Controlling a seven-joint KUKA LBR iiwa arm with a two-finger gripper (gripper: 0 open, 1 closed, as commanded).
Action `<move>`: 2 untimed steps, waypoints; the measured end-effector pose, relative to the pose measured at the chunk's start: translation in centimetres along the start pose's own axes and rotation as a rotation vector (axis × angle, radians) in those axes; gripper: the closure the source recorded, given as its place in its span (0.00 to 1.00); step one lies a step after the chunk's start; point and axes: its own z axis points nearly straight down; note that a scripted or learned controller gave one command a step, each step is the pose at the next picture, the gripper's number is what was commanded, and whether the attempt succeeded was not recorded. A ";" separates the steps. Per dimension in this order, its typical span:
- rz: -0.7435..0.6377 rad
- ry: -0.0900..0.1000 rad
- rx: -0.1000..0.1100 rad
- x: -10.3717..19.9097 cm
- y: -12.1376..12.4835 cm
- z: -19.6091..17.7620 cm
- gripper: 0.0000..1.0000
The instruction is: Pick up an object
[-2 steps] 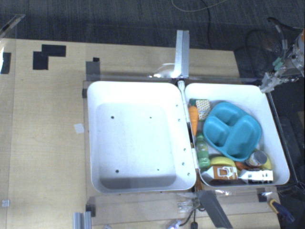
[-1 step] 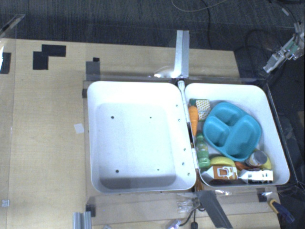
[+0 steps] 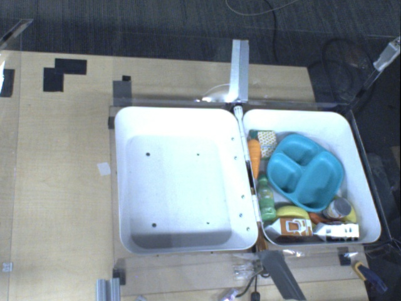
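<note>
The tabletop (image 3: 56,199) carries two shallow white bins side by side, so one can serve as source and the other as destination. The left bin (image 3: 175,180) offers a bare floor. The right bin (image 3: 326,119) holds all the candidate objects, crowded toward its left wall and near edge. The largest is a blue divided plate (image 3: 306,171), lying tilted across the heap and covering part of what lies beneath it. This probably makes it the most exposed item, though its broad rim may suit a two-finger grasp poorly. Just in front of the plate lies a yellow banana (image 3: 293,212), touching a brown-orange packet (image 3: 296,227). Along the left wall, an orange carrot (image 3: 254,155) lies end to end with a green bottle (image 3: 267,199). A small can (image 3: 340,208) sits at the plate's near right edge. Whether the hand is released or clenched cannot be told, nor can its position relative to these objects.
</note>
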 end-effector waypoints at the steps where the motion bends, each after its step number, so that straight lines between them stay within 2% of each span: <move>1: 0.226 0.004 0.005 -0.1 0.0 7.2 1.00; 2: 0.141 0.001 0.002 0.2 -0.4 0.1 1.00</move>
